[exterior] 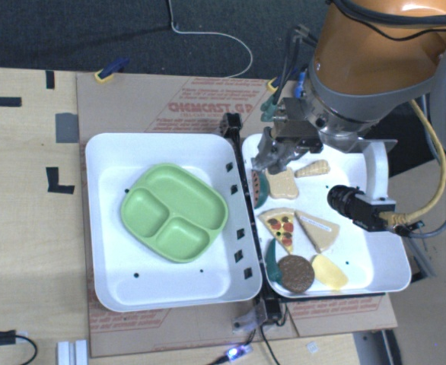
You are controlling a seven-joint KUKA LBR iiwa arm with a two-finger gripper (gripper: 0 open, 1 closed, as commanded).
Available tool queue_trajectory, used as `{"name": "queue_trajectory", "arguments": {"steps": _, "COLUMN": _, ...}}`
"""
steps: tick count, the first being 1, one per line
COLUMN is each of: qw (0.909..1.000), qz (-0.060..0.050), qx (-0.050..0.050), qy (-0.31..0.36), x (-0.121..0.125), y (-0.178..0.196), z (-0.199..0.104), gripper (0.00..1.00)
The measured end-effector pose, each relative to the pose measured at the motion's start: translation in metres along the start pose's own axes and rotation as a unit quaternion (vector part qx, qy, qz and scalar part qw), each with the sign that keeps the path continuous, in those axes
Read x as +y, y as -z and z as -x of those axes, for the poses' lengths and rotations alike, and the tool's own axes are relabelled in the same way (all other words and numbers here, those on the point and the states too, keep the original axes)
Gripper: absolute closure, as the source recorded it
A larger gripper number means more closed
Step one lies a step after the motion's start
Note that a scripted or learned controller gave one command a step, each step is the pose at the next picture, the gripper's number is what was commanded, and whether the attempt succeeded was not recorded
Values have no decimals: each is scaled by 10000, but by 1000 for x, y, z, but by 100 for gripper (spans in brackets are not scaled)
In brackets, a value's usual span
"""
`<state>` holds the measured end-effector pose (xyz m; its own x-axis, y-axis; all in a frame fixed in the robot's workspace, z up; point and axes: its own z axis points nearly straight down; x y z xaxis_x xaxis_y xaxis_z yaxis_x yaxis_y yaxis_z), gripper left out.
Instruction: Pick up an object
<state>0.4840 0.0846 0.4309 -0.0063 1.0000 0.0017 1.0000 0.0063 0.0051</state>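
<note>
Toy foods (299,238) in right bin (375,268)

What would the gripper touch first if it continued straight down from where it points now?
Probably the pale bread-shaped piece in the right bin, just below the gripper; depth is unclear, so this is uncertain.

We count two white bins: a left bin (101,204) and a right bin (383,268). In the left one we see one green divided plate (174,212). In the right one we count one pizza slice (280,227), one brown round cookie (295,273), one yellow piece (329,271), one pale wedge (319,231) and one tan bread-like piece (283,185).
</note>
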Motion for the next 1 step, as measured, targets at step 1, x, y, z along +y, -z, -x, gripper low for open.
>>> {"name": "queue_trajectory", "arguments": {"steps": 1, "qw": 10000, "qz": -35, "qx": -17, "qy": -16, "x": 0, "y": 6, "z": 2, "gripper": 100}}
